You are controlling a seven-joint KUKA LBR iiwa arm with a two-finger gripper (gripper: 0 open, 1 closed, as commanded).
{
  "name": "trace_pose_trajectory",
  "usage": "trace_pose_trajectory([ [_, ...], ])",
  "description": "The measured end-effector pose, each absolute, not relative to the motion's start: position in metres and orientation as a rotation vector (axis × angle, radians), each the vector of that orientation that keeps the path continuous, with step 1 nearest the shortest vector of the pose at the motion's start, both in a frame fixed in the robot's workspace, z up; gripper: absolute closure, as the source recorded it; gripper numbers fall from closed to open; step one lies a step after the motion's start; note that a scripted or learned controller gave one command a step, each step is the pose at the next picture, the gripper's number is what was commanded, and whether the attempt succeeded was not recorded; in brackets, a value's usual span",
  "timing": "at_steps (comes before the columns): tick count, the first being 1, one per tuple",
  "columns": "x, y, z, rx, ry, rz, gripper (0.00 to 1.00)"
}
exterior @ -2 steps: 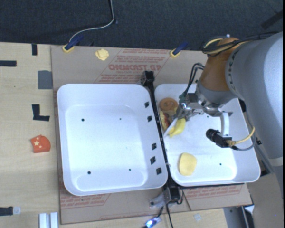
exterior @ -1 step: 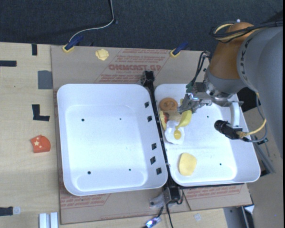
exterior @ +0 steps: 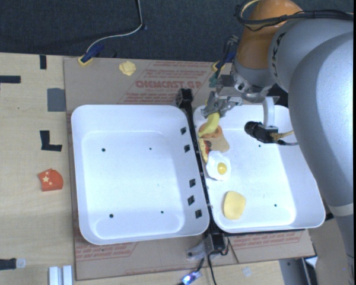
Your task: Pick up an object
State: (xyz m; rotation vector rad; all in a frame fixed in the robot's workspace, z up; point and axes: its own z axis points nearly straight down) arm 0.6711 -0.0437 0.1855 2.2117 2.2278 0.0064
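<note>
In the right bin (exterior: 285,183) lie a fried egg toy (exterior: 218,167), a pale yellow lump (exterior: 234,205), and a small pile by the bin's far left wall: a yellow banana-like piece (exterior: 210,124) on a brown piece (exterior: 216,141) with a bit of red. My gripper (exterior: 216,105) hangs right above that pile, its tips close to the yellow piece. I cannot make out the gap between them, and nothing is clearly lifted.
The left bin (exterior: 130,171) sits beside the right one, black clips along the shared wall. Outside the bins, a yellow scrap (exterior: 127,68) lies on the cardboard at the back and a red piece (exterior: 51,180) on the bench at the left. The arm's grey bulk covers the right.
</note>
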Motion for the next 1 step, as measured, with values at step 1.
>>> trace_pose_trajectory([
  [1, 0.6548, 0.037, 0.1839, 2.214, 2.234, 0.001, 1.0],
])
